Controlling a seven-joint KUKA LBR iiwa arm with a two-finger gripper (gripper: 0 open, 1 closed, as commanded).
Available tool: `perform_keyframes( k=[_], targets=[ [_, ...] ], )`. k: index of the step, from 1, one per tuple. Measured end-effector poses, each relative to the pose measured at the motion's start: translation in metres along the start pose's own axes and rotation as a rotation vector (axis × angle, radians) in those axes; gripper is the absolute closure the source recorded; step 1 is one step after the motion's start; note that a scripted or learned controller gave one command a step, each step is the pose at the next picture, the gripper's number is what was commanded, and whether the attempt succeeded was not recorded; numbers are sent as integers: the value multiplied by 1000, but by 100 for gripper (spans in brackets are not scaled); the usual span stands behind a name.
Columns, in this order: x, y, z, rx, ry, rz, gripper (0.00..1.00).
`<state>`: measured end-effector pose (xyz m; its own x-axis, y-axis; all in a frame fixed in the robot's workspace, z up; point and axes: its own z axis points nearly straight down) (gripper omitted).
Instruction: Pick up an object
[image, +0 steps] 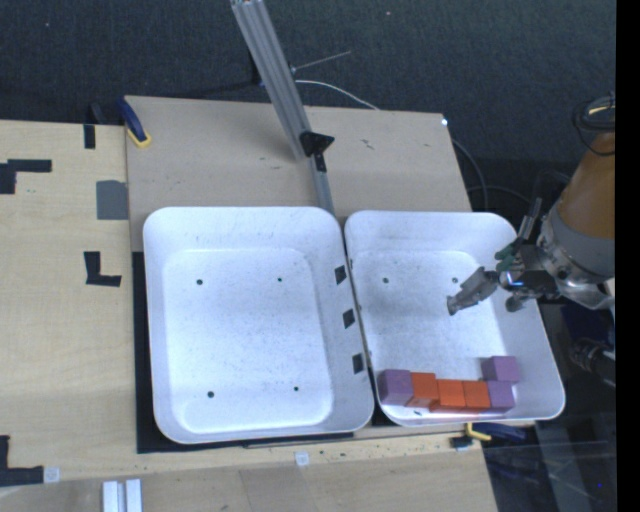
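Observation:
A row of blocks lies along the front wall of the right bin (430, 232). A purple block (396, 384) is at the row's left end, orange blocks (450, 392) fill the middle, and two purple blocks (501, 381) sit at the right end. My gripper (470, 294) hangs over the right half of this bin, above bare floor and well behind the blocks. It touches none of them, and nothing shows in its grasp. The grey arm with its orange band (588, 205) comes in from the right.
The left bin (170, 228) stands beside the right one, their rims meeting in the middle. A slanted metal pole (280, 80) rises behind the bins. Cables (470, 165) run along the bench's back right corner.

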<state>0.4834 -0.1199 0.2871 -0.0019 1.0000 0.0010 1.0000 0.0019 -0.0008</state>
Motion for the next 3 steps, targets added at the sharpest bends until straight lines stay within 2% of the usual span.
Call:
perform_keyframes(
  k=[1,2,3],
  targets=[
    [60,74,94,6,1,-4,0],
    [93,96,96,0,0,-4,0],
    [124,140,95,-2,0,-3,0]
  ],
)
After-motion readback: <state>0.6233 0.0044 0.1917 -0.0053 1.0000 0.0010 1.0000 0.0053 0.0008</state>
